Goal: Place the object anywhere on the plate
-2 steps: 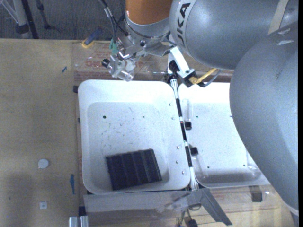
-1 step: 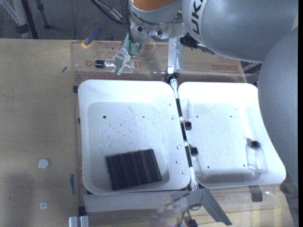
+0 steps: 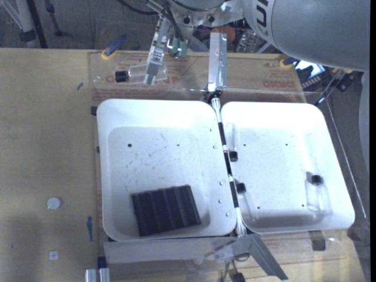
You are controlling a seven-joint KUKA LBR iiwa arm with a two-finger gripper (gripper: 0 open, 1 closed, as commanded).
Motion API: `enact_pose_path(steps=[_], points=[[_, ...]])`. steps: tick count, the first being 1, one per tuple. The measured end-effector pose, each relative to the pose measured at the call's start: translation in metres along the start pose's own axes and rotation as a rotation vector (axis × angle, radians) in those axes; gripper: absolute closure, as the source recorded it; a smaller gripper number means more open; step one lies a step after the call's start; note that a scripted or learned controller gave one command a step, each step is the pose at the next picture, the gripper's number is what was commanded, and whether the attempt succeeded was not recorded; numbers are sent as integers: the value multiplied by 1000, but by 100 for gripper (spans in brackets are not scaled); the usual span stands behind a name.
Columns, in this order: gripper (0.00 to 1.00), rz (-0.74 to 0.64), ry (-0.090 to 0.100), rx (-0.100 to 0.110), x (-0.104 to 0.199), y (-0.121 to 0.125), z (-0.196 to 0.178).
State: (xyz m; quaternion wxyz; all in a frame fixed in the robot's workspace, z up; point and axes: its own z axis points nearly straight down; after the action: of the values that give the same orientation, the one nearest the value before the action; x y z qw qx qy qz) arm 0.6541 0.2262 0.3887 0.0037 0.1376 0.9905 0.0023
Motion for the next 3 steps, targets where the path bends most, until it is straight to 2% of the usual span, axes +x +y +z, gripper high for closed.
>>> enact_pose_path(steps=[1, 2, 3], points=[[100, -138, 6, 3, 0, -1, 93], [100, -199, 0, 0, -6, 1, -18], [100, -381, 6, 1, 4, -2, 135]])
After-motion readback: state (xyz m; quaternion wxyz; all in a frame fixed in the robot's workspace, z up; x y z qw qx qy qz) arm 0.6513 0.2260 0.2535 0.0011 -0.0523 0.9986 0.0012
